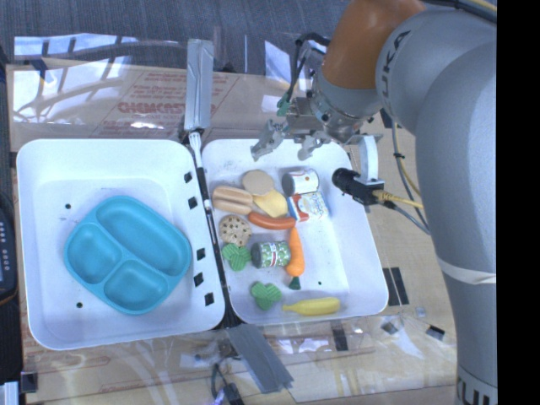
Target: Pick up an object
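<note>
With our gripper spread and holding nothing, we should descend squarely over the bread roll just below the fingertips.

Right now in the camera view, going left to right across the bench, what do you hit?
Blue divided plate in the left bin → cookie → green-lidded jar → carrot → banana → the arm's gripper, open above the right bin.

Robot lab: taped bench, two white bins, toy food, loose cables.
</note>
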`<state>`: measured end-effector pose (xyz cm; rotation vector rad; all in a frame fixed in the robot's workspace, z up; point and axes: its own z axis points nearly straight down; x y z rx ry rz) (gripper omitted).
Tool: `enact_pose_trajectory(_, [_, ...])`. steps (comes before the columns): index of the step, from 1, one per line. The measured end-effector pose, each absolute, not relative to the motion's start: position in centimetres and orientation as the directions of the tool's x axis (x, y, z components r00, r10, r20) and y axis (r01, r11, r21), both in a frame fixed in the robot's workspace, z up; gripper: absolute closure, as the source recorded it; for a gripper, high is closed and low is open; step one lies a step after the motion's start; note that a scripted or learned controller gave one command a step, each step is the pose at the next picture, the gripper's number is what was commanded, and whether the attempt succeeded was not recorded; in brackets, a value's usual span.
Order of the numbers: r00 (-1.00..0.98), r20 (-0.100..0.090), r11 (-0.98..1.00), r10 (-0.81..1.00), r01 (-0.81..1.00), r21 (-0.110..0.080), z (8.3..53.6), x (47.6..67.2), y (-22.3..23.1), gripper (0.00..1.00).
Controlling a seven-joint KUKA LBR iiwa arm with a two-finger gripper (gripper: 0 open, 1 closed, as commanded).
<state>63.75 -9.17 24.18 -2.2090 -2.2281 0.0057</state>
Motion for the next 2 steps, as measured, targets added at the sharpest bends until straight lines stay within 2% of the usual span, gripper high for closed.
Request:
enact_pose_trajectory(1, [-0.041,-0.002,0.041,0.999,0.999,0.016,10.0,56.6,-11.4,0.00])
enact_pose_trajectory(2, [-0.089,-0.001,0.089,0.996,0.996,0.016,9.9,50.1,-13.5,0.00])
